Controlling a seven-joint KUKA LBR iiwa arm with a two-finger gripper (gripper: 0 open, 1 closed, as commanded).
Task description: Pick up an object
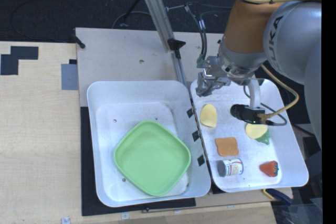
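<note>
A: Where is the gripper [210, 83] sitting?

B: It is hanging over the far left corner of the right bin [291, 162], under the orange band of the arm [273, 23]. Whether it is spread or pressed together I cannot tell; the metal there is too cluttered.

A: Is anything lying close to it?

B: A pale yellow slice-shaped piece [208, 115] is lying just below it in the view, near the bin's left wall and apart from the gripper.

A: And the rest?

B: 4 more things are lying farther out in the same bin: an orange square piece [227, 146] near the middle, a small can [230, 167] on its side toward the near rim, a yellow and green piece [258, 132] to the right beside a black fitting [245, 112], and a red strawberry-like toy [269, 168] at the near right.

A: What about the left bin [102, 107]?

B: A green square plate [152, 158] is resting in it, well apart from the gripper.
</note>
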